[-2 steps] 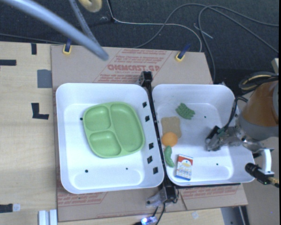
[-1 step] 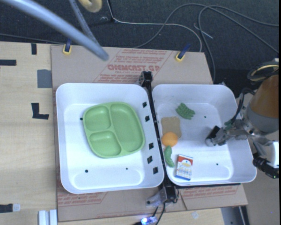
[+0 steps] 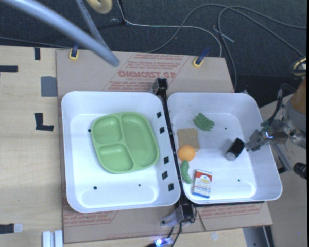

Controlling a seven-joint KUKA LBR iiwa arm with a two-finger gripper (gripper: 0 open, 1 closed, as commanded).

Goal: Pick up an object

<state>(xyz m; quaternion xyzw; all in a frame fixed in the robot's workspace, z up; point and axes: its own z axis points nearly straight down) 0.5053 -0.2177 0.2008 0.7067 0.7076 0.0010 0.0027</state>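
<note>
The gripper (image 3: 236, 149) is shown over the right bin (image 3: 247, 107); its jaw state cannot be told. The orange ball (image 3: 187, 153) lies to its left, near the bins' divider.

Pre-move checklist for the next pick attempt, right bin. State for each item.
1. Targets in the right bin: ok. Orange ball, green leafy piece, tan pad, red and white box, green pod.
2. Hand over the right bin: ok, near its right side.
3. Hand open or shut: cannot tell.
4. Anything held: cannot tell.
5. Item spacing: not ok. The ball touches the pad and the pod.
6. Green tray out of the way: ok, left bin.
</note>
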